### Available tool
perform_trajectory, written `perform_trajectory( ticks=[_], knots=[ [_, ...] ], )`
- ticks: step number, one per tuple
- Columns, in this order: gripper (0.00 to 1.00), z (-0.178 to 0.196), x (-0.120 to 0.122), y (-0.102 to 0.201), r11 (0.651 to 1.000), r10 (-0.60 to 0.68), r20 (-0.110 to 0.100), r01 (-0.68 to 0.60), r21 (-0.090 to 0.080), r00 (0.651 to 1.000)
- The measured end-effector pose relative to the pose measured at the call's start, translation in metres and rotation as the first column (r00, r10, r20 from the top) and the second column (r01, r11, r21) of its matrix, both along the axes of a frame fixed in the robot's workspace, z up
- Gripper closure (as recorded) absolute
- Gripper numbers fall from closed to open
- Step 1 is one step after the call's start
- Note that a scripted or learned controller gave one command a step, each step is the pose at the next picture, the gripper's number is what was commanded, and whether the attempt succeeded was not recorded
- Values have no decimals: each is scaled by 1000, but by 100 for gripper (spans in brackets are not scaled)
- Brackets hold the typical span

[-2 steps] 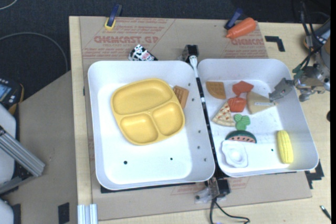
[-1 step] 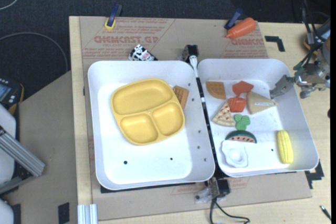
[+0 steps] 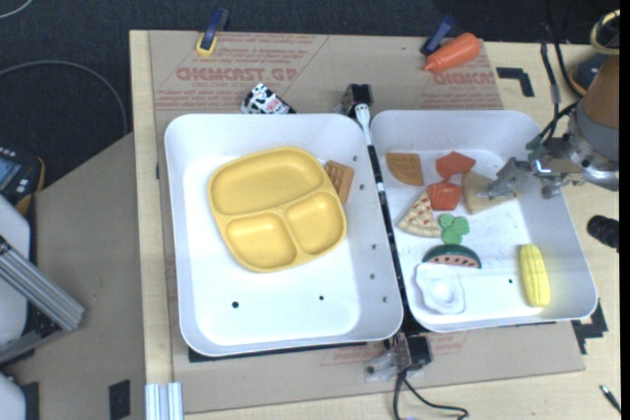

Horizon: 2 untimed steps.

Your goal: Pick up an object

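White bins sit side by side: the left bin (image 3: 197, 310) carries a yellow divided plate (image 3: 276, 209). The right bin (image 3: 566, 241) holds toy foods. The gripper (image 3: 514, 180) hangs at its right edge beside a beige piece (image 3: 479, 197); finger state cannot be determined. A corn cob (image 3: 534, 274) lies near the front right corner.

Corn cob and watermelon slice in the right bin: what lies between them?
In the camera view, only bare white bin floor lies between the watermelon slice and the corn cob; one small dark dot marks it.

Arm reaches in from the right, hand (image 3: 514, 180) lowered.
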<state>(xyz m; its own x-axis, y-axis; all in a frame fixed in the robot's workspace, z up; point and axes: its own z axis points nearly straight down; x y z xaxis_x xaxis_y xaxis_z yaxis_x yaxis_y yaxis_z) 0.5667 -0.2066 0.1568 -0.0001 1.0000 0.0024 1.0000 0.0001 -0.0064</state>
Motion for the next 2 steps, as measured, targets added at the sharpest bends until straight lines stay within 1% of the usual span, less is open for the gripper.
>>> perform_trajectory(
  ticks=[1, 2],
  knots=[
    [0, -51, -8, 8, 1000, 0, -1, 0, 1, 1000],
    [0, -72, -7, 9, 1000, 0, 5, 0, -2, 1000]
  ],
)
